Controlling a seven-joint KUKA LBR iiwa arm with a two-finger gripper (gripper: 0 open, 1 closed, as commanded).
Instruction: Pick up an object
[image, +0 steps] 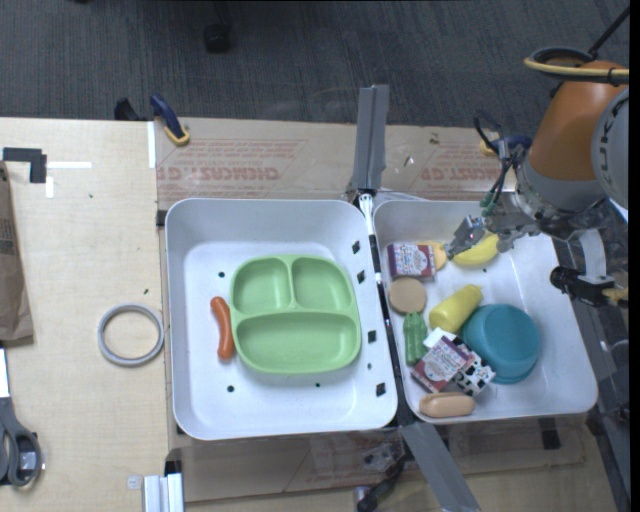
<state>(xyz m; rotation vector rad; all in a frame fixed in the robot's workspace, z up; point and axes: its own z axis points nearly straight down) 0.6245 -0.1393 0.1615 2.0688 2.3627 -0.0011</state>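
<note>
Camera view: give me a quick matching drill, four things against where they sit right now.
1. green divided tray
2. blue bowl
3. ring
4. banana

A. bench, outside the bins
B. left bin
C. right bin, near edge side
D. right bin, far side, by the tool

Pairs: 1-B, 2-C, 3-A, 4-D
</note>
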